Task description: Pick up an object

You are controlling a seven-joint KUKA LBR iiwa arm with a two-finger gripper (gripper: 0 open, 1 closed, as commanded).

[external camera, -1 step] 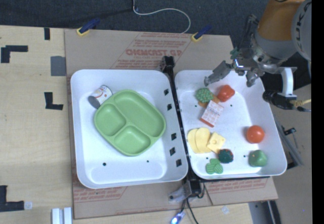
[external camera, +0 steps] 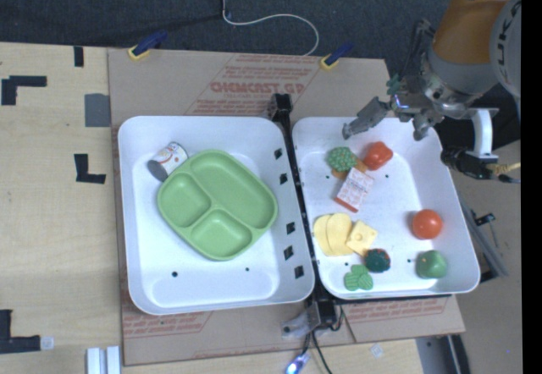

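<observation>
Plastic, by the look of it, makes up every piece in the right bin [external camera: 398, 131]: small toy foods that should be light, rigid and rather smooth, so a grip across a narrow, flat-sided part would likely hold better than one on a rounded face. The nearest candidates to the pincer [external camera: 394, 114] are the red-orange piece [external camera: 378, 153] and the green broccoli-like piece [external camera: 340, 159] at the far end of that bin, with a small red-and-white packet [external camera: 355, 189] just below them; the packet looks thin and may be hard to get fingers under. Rounder pieces, a red tomato [external camera: 427, 223] and a green ball [external camera: 432, 264], sit toward the bin's right wall and would probably roll if nudged. The arm [external camera: 474, 25] leans in from the right, its wrist tilted down over the bin's far edge, and the pincer's fingers appear spread apart with nothing between them. The left bin [external camera: 135, 195] carries a green divided plate [external camera: 217, 204].
</observation>
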